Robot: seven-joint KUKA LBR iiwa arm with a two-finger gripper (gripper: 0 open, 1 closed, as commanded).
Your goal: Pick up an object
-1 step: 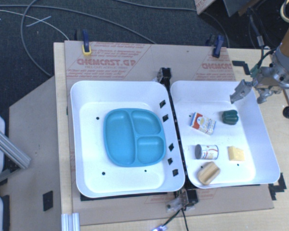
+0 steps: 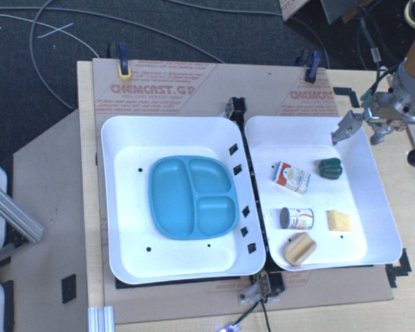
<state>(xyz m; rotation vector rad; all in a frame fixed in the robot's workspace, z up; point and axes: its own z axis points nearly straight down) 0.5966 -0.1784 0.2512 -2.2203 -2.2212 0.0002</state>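
While nothing is seen between the jaws (image 2: pixel 360 128), the task is judged to be at its start: no object has been lifted, and the whole pick is left to be done. The jaws are held apart, poised at the right bin's (image 2: pixel 380 185) upper right corner, at about one o'clock from its contents.

Five candidates are laid on the right bin's floor. A dark green lump (image 2: pixel 330 168) is found nearest the jaws, at about seven o'clock from them. A small red-and-white carton (image 2: pixel 291 176) is placed at nine o'clock from the lump. Below, a little can (image 2: pixel 297 218) is laid on its side, with a yellow block (image 2: pixel 339 220) at its three o'clock and a tan cork-like cylinder (image 2: pixel 299 248) at its six o'clock. All are kept apart from one another.

A blue divided plate (image 2: pixel 193 196) is set in the left bin (image 2: pixel 117 185).

The arm is cut off at the right edge, and the carton's and can's labels cannot be read.
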